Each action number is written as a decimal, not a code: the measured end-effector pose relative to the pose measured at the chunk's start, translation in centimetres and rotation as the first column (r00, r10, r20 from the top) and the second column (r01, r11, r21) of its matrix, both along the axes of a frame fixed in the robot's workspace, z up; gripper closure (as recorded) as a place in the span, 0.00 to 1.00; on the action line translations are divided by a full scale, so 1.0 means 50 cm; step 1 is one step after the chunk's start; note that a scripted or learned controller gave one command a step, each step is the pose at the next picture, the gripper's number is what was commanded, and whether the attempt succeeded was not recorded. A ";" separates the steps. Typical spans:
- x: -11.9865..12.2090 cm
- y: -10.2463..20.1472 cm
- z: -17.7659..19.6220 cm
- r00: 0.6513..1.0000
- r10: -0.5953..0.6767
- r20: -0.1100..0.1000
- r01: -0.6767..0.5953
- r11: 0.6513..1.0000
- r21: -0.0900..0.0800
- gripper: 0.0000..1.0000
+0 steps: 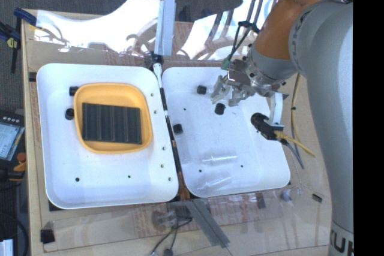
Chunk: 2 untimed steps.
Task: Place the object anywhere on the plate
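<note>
Claw point(231, 95) hovers low over the right bin point(264, 174), grip unreadable; plate point(112, 118) waits in the left bin point(51, 177) for delivery.

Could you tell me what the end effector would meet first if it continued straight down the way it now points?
Probably the bare floor of the right-hand shallow white bin; the end effector hangs above it, near a small black piece. Depth is unclear.
</note>
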<state>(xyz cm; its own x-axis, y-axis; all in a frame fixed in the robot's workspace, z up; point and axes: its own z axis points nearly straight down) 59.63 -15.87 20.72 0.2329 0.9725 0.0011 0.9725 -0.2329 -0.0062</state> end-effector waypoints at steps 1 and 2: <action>0.091 0.053 0.073 0.978 0.207 0.003 -0.207 0.978 -0.002 1.00; 0.092 0.054 0.073 0.978 0.207 0.003 -0.207 0.978 -0.001 0.00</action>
